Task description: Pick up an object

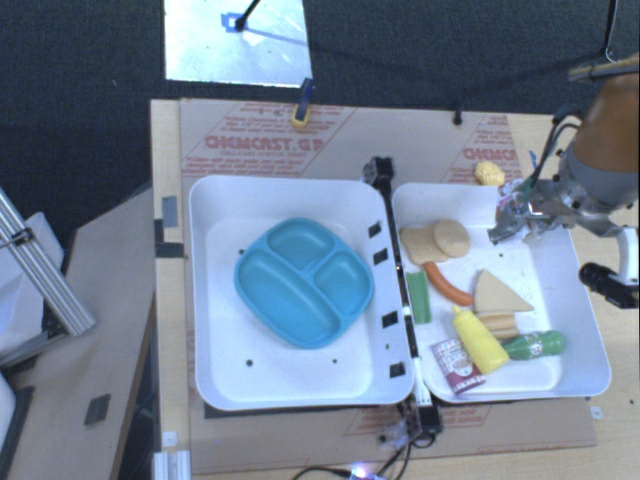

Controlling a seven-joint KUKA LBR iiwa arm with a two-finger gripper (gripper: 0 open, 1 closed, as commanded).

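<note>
I see the gripper [512, 218] hovering over the right bin [590, 353] at its 12 o'clock edge (whether it is open or closed, I cannot tell). The toy foods lie below: a yellow bottle [479, 339] at 6 o'clock, a cheese wedge [497, 293] mid-bin.

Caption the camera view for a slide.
Gripper hovers over the right bin of toy food; blue plate sits in the left bin.

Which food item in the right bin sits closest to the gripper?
The round tan bun, at the bin's upper left. It lies just left of the gripper; the sausage, cheese wedge and bottles lie lower.
</note>
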